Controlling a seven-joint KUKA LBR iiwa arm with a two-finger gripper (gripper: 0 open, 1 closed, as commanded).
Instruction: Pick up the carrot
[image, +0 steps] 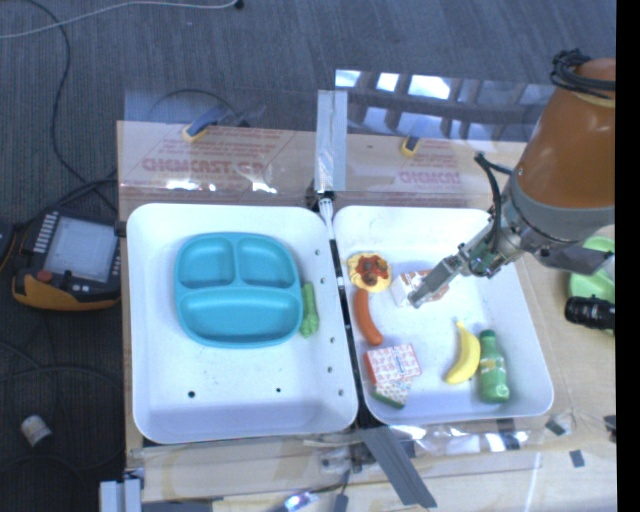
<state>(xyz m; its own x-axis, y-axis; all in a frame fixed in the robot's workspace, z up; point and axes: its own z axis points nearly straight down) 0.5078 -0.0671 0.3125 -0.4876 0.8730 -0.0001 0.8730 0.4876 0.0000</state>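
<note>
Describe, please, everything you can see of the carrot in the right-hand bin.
The carrot is a slim orange stick, smooth and plastic-looking, lying flat on the floor of the right bin near its left wall. It runs lengthwise, slightly slanted. Its top end meets the small pizza; its lower end stops short of the patterned box.

Gripper (428, 289) hovering over the right bin (530, 345), near the carrot (367, 317), banana (462, 355) and green bottle (491, 367).
</note>
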